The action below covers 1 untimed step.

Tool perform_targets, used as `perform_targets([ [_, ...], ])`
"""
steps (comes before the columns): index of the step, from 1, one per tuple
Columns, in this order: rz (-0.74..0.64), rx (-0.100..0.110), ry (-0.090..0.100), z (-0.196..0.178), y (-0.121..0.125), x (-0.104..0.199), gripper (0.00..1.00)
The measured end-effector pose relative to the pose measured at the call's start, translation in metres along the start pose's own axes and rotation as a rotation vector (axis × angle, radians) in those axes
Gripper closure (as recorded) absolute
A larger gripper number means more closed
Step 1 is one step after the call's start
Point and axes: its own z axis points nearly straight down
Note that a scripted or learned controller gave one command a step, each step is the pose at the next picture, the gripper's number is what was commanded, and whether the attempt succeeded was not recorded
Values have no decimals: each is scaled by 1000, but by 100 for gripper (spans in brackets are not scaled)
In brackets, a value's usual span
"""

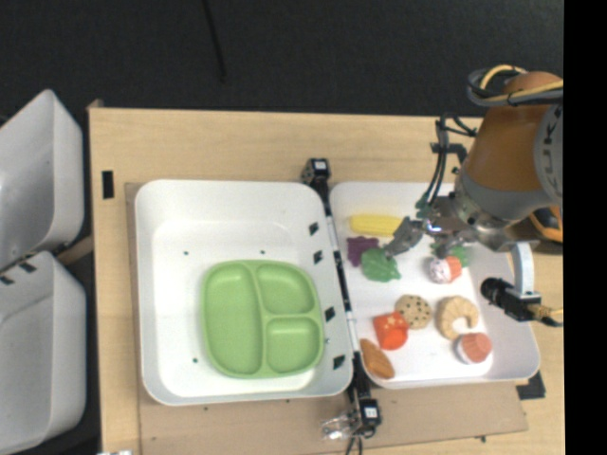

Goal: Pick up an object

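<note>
Your gripper [429, 238] hangs over the far part of the right bin [503, 373], its two fingers spread wide: one reaches left toward the green toy [381, 266], the other points down near the radish [442, 269]. Nothing sits between them, so count it as holding nothing.

You have plenty to choose from in that bin. The corn [376, 224] lies at the far left, the grapes [360, 249] just near of it and touching the green toy. Nearer you find the cookie [413, 309], the red pepper [391, 330], the croissant [458, 316], an orange piece [377, 359] by the near wall and a pink-and-white piece [473, 348] to its right. The left bin [171, 226] holds only the green plate [261, 318].

The radish looks the best bet, being closest under the open fingers. Centre over it before you descend, so that both fingers straddle it rather than landing on top. Watch the left finger: the green toy and grapes crowd that side, and a skewed drop could nudge them or pinch two things together. Go low enough to close around the radish's middle, then close and lift straight up.
</note>
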Motion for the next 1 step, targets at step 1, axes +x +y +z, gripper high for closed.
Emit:
perform_targets([
  [1, 3, 3, -1, 42, -1, -3, 0],
])
